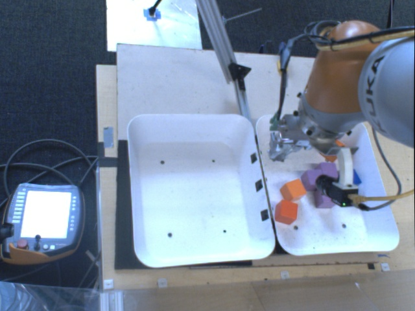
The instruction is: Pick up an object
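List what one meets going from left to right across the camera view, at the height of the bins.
Teach pendant → left white bin → red-orange block → orange block → purple piece → blue piece at the right bin's far side.

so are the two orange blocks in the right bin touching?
Apart. The camera view shows a strip of white bin floor between the upper orange block and the lower orange block.

dark carpet floor (52,57) surrounds a pale wooden bench (175,76); a teach pendant (42,222) lies left.
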Motion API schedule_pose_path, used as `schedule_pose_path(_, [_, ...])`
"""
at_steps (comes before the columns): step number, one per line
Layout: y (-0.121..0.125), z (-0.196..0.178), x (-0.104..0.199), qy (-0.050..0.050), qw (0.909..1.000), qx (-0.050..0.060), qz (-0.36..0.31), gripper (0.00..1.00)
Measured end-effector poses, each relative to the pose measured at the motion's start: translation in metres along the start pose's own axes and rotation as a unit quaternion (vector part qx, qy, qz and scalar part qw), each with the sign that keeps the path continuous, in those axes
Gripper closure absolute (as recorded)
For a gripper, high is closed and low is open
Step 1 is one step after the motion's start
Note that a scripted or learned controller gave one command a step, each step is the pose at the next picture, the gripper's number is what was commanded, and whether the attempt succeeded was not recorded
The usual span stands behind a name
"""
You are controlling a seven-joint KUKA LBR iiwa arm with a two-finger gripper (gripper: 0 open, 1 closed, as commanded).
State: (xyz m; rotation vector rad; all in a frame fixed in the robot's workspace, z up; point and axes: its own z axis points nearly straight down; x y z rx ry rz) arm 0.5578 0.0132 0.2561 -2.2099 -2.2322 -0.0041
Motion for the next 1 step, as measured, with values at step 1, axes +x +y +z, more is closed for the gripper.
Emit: schedule_pose_path(1, [-0.003, 0.004, 0.0523, 0.0, 1.0, 0.0, 0.0, 1.0])
